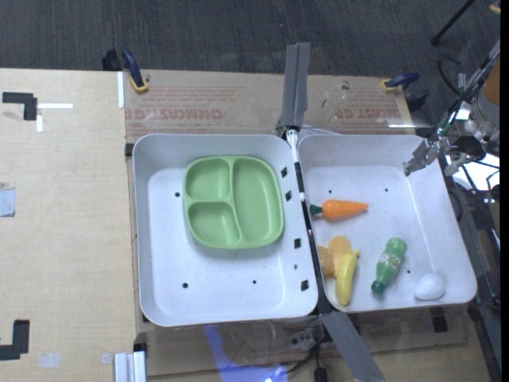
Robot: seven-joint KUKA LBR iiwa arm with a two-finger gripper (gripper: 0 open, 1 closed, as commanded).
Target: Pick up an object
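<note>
A: Which step was in hand at that moment?

B: I judged it was the very start, the approach. The thin grey two-finger gripper (419, 161) hung over the far right rim of the right shallow white plastic bin (413, 213), with nothing between its fingers. How far they were open, I could not tell; they were too small in the view.

A: And where were the things to pick?

B: All in the right bin. The orange plastic carrot with a green top (340, 208) lay near the left wall. The yellow plastic banana (345, 278) lay nearer the front, touching an orange-yellow piece I could not name. Just beside it to the right was the small green plastic bottle (389, 264), and the white egg-shaped object (429, 287) sat in the front right corner. The green divided plastic plate (234, 202) was in the left shallow white plastic bin (159, 237).

A: How did the carrot point?

B: Its long axis ran left to right, tip to the right. I think the next move needed the gripper to come down with its fingers across that axis
</note>
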